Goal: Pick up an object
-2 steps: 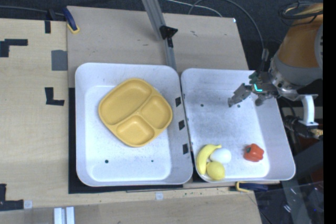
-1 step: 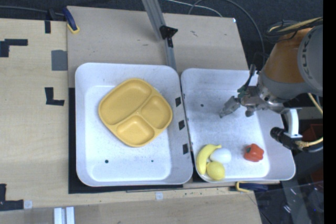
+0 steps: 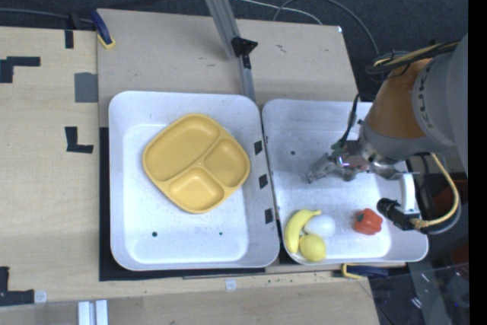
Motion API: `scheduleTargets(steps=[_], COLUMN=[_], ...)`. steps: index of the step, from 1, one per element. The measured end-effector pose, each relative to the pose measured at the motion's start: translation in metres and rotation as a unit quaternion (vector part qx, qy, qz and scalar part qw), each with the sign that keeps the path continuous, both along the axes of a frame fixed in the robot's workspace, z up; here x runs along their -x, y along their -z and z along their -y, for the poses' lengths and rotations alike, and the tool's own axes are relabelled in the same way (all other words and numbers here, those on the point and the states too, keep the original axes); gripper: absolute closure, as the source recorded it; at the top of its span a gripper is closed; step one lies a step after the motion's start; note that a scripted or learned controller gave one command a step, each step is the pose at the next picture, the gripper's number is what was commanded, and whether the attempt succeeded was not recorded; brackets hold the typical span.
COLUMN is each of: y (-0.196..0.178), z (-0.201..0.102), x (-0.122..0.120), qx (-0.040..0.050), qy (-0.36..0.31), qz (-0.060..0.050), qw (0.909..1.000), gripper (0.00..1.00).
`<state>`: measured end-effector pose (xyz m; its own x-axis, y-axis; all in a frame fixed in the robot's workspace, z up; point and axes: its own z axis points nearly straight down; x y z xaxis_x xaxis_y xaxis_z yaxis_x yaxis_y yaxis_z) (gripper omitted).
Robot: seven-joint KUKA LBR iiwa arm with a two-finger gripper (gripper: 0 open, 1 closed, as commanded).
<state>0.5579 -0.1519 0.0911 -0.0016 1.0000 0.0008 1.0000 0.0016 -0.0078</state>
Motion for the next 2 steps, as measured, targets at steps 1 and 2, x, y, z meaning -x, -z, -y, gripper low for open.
scheduleTargets(steps=[1, 2], y=[-0.013, -0.076], z=[0.0, -0.002], x=[-0.001, 0.0], qx=[-0.0002, 0.0009], qy=[-0.001, 0.0], qz=[0.002, 0.006], qw=[1.0, 1.0], gripper=[1.0, 1.0])
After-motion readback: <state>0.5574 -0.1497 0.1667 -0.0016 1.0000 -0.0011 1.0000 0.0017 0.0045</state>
